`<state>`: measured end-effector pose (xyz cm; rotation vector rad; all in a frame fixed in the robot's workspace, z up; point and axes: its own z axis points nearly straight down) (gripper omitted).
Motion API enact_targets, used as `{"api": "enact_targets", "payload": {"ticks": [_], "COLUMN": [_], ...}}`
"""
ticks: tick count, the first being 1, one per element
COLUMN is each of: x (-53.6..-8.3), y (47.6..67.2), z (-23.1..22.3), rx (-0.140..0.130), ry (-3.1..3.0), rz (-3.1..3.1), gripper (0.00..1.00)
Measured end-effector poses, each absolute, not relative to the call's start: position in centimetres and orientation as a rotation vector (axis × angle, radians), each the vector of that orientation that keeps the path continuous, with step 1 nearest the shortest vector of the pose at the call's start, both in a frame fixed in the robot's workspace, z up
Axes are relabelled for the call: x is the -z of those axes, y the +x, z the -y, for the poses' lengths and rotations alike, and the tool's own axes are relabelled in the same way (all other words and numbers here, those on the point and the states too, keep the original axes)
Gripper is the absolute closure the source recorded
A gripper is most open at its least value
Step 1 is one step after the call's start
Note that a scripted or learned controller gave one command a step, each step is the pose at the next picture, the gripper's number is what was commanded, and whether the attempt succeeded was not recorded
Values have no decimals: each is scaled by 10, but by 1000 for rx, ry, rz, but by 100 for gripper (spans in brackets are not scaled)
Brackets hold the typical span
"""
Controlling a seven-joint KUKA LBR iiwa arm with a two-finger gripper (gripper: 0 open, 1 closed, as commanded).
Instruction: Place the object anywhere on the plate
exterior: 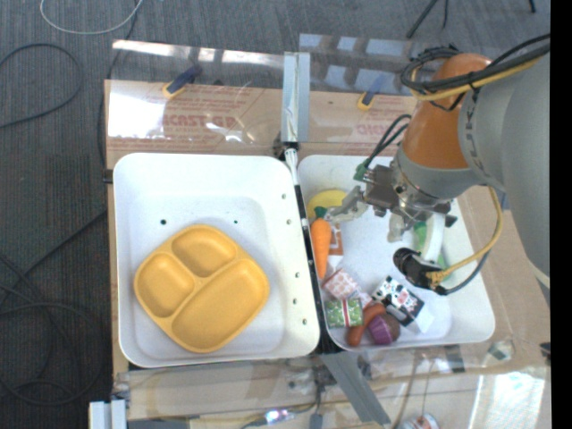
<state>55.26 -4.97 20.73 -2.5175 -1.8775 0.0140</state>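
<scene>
The yellow plate, divided into three sections, lies in the left bin with nothing on it. My gripper hangs over the upper middle of the right bin, open, with nothing between its fingers. Its left finger is close to a yellow toy and an orange carrot by the bin's left wall. The other finger stands near a green and white item, partly hidden by the wrist.
Toward the right bin's front lie a pink and white packet, a green packet, a red piece, a purple piece and a black and white toy. A metal divider runs between the bins.
</scene>
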Motion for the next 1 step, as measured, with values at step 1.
{"api": "enact_targets", "payload": {"ticks": [1], "x": [-213], "y": [553], "z": [50], "rx": [-24], "ry": [-2513], "rz": [1877], "gripper": [100]}}
